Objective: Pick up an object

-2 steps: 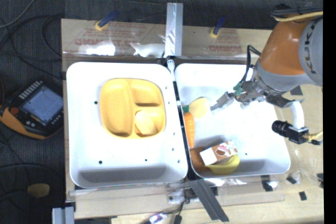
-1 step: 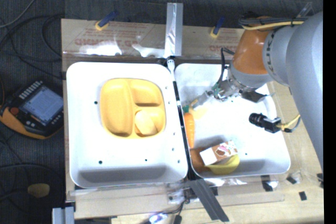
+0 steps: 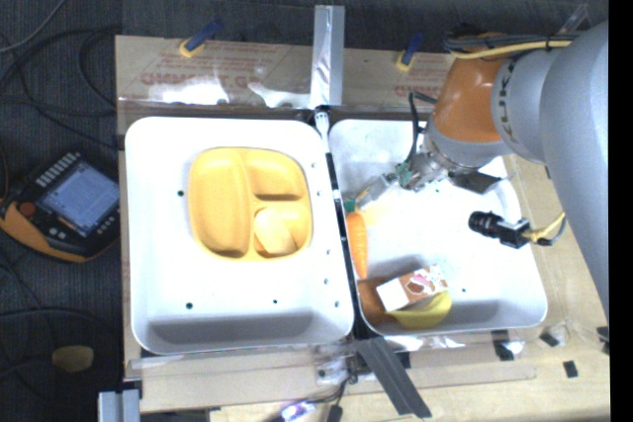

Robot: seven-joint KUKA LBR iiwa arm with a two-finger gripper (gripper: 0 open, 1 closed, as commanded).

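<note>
The jaws (image 3: 371,191) reach down into the right bin (image 3: 514,296) from the upper right, their tip low over the bin's left part, close to the divider between the two bins; how far apart they stand cannot be told, nor whether anything sits between them. Just below the jaws and slightly to their left lies an orange carrot-like piece (image 3: 357,242), stretched lengthwise along the right bin's left wall, near the tip though contact cannot be made out. Further below the jaws, in the bin's lower left corner, a small carton with a red and white face (image 3: 410,291) rests on a yellow rounded thing (image 3: 432,310), with a darker orange piece (image 3: 370,296) touching it on the left. To the right of the jaws the bin's white floor lies bare and gives open room, save for a black cable fitting (image 3: 497,225) hanging from the arm (image 3: 554,104). The left wall stands tight beside the jaws, so room on that side is slight. Beyond that wall, well to the left of the jaws, the left bin (image 3: 158,301) holds a yellow divided tray (image 3: 247,203). Farthest left, off the desk (image 3: 237,64), a handheld pendant (image 3: 61,208) lies on the floor.
</note>
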